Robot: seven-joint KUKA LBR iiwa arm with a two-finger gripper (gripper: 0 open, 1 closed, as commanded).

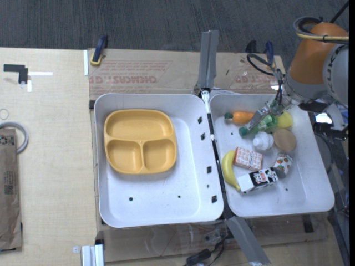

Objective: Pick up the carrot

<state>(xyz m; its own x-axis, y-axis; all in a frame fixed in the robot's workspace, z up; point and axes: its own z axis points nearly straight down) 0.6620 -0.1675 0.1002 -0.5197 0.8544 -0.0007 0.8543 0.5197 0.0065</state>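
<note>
Carrot (242, 116) lay in right bin (310, 204), far-left part, green top pointing left. Gripper (265, 117) sat low just right of carrot, among green item (270, 123) and lemon (284, 119); cannot tell its state. Banana (228, 169) lay along bin's left wall. Yellow divided plate (141, 141) sat in left bin (161, 209).
</note>
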